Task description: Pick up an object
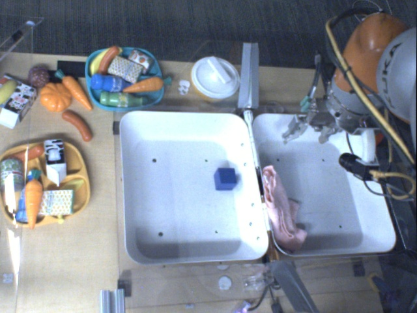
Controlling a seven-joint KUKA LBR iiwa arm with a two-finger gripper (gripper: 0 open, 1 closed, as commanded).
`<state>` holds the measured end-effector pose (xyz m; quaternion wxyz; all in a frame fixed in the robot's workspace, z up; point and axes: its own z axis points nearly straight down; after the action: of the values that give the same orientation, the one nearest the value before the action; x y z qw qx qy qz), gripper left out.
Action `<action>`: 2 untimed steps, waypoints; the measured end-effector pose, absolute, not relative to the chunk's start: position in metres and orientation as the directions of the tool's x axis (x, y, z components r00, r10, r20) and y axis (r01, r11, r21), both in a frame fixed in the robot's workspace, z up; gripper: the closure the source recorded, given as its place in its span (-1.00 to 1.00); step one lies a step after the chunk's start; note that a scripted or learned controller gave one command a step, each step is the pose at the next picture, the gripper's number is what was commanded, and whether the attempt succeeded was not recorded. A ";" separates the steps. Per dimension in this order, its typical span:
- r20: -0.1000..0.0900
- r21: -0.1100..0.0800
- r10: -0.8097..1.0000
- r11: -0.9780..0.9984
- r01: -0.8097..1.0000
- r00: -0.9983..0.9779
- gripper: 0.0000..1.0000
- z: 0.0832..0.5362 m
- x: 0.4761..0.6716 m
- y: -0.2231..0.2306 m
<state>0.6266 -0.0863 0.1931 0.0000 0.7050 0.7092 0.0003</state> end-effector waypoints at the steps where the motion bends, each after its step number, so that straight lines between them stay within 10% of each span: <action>1: 0.000 0.005 0.998 0.056 0.998 -0.056 -1.00 0.096 0.599 -0.090; 2: -0.001 0.005 0.991 0.132 0.991 -0.132 -1.00 0.138 0.606 -0.144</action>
<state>0.6061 -0.1444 0.1377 0.0021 0.6587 0.7524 0.0013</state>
